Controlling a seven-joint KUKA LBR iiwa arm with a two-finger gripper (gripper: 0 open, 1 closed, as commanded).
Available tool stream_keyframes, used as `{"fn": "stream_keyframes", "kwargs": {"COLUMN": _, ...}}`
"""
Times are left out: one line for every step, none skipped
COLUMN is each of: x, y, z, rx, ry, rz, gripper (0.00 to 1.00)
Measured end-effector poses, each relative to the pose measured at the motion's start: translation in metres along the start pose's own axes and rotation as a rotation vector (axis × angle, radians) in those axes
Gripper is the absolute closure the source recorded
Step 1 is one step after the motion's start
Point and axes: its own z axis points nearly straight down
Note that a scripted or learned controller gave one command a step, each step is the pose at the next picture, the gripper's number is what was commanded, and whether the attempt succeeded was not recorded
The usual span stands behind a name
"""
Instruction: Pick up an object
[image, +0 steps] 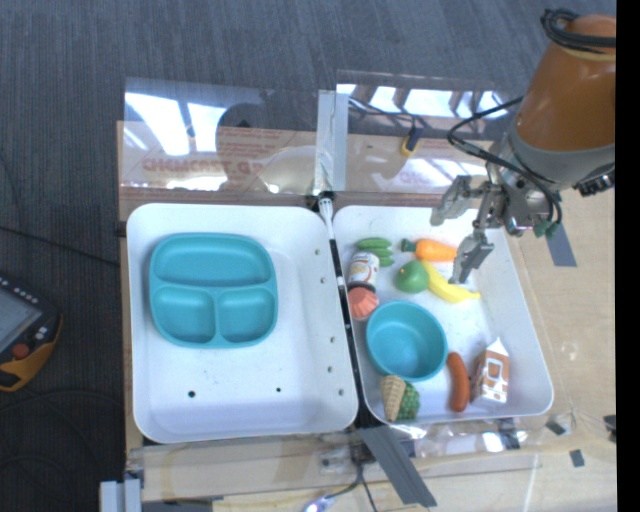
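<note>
**Open gripper poised over crowded right bin**

The gripper (470, 235) is seen with fingers spread and nothing between them, above the right bin's (530, 345) far side. Just below and beside its lower finger lies the yellow banana (450, 290), its long axis slanting toward the bin's right wall. A carrot (435, 250), green pepper (410, 277) and blue bowl (405, 340) are clustered nearby. In the left bin (200, 400), 1 divided blue tray (212, 288) is held.

My gripper (470, 235) hangs open over the right bin (530, 340), fingers spread above the carrot (436, 250) and banana (450, 289).
</note>
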Motion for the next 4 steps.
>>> {"fn": "stream_keyframes", "kwargs": {"x": -0.024, "y": -0.044, "z": 0.102, "rx": 0.0, "ry": 0.002, "rz": 0.029, "gripper": 0.0}}
{"fn": "stream_keyframes", "kwargs": {"x": -0.043, "y": -0.038, "z": 0.181, "rx": 0.001, "ry": 0.001, "rz": 0.143, "gripper": 0.0}}
{"fn": "stream_keyframes", "kwargs": {"x": -0.052, "y": 0.012, "z": 0.189, "rx": 0.002, "ry": -0.009, "rz": 0.224, "gripper": 0.0}}
{"fn": "stream_keyframes", "kwargs": {"x": -0.055, "y": -0.049, "z": 0.189, "rx": 0.001, "ry": -0.008, "rz": 0.131, "gripper": 0.0}}
